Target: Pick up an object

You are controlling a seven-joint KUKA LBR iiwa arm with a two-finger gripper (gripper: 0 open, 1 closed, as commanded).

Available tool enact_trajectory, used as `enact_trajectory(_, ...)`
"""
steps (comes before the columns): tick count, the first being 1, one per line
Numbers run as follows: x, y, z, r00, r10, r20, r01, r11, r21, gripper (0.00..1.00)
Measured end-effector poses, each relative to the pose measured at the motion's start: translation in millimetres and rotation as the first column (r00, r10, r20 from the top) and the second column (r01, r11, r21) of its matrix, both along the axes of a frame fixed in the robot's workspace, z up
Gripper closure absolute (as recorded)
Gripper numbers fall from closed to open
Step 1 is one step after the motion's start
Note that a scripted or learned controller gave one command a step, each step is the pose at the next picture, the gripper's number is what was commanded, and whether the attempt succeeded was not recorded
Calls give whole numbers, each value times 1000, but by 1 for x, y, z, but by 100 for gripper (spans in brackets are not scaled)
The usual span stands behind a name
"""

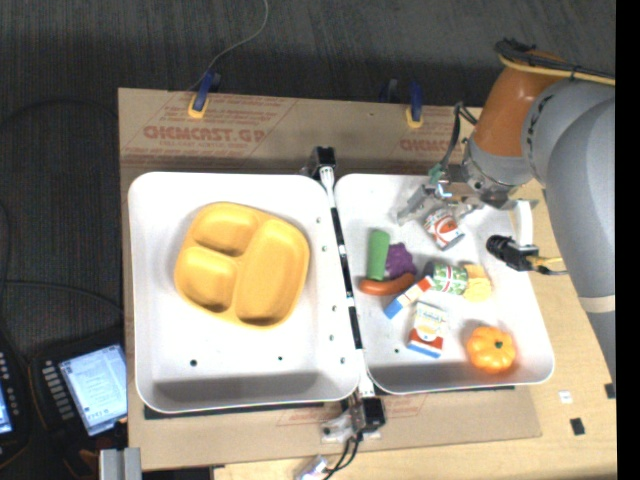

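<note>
Lying under claw (432, 200): carton (445, 230)

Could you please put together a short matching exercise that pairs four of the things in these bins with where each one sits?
Things:
1. yellow tray
2. orange pumpkin
3. green cylinder
4. end effector

Places:
A. near right corner of the right bin
B. far part of the right bin
C. middle of the left bin
D. right bin, close to the divider between the bins

Pairs: 1-C, 2-A, 3-D, 4-B
</note>
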State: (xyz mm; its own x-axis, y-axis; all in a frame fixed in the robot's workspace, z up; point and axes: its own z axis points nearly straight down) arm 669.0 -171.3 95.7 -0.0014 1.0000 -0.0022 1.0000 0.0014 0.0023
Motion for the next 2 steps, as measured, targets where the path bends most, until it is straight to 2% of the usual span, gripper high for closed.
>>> enact_trajectory(1,0,0,10,1000,1,0,-1,1000,-2,100)
enact_trajectory(2,-32,20,109,1000,0,1,0,1000,0,100)
